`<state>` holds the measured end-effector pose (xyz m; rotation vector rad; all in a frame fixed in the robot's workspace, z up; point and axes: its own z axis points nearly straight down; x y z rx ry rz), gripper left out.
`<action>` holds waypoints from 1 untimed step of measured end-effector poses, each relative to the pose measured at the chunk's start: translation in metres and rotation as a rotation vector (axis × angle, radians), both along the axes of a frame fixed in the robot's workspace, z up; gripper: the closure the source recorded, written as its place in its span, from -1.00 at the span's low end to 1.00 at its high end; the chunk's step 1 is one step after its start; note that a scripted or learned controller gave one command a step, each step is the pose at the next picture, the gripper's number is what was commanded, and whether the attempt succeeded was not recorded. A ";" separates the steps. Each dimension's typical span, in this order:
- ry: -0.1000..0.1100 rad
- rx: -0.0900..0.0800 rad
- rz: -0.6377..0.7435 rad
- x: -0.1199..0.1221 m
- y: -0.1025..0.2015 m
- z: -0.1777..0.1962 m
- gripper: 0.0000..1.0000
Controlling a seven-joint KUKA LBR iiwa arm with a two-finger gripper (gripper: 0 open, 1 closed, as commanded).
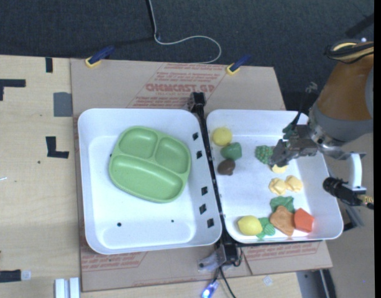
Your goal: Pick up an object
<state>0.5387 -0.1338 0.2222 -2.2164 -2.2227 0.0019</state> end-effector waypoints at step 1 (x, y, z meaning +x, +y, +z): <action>0.001 0.002 0.005 -0.024 0.078 0.012 1.00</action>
